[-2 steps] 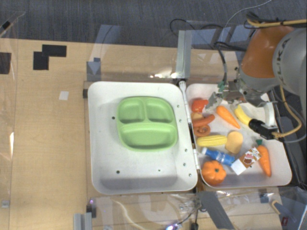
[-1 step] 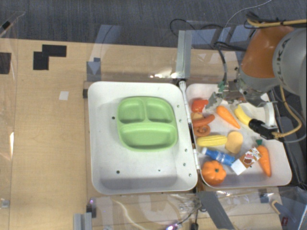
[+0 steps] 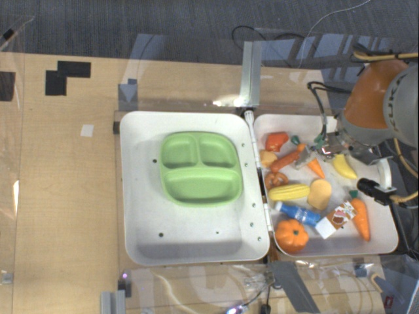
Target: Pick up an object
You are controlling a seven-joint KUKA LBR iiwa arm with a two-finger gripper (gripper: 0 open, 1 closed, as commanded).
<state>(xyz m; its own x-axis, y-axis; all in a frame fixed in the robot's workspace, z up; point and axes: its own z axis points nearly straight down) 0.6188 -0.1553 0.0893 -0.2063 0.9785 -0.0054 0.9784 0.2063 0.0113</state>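
Desk (image 3: 59,195) is pale wood w/ lots of bare room on the left, black markers near its far-left edge. Left bin (image 3: 134,227) holds a green divided plate (image 3: 200,169) sitting centre-far, w/ wide white margin all round it, esp. along the near edge. Right bin (image 3: 386,237) is crowded: toy food packed from the shared middle wall out to the right rim, little free floor betw. items. Arm (image 3: 376,106) comes in from the right over the right bin's far-right corner, orange band up top, wrist angled down-left. Gripper (image 3: 325,148) sits low at the far part of the right bin, just beside a small carrot (image 3: 316,167) and a banana (image 3: 344,166); can't tell if the fingers are apart or together, too small and cluttered there. Other items, big to small: pumpkin (image 3: 292,235) at near edge, corn cob (image 3: 288,191) near the middle wall, long carrot (image 3: 361,218) by the right rim, blue bottle (image 3: 298,212), potato (image 3: 319,193), red pepper (image 3: 277,140) at the far-left corner.
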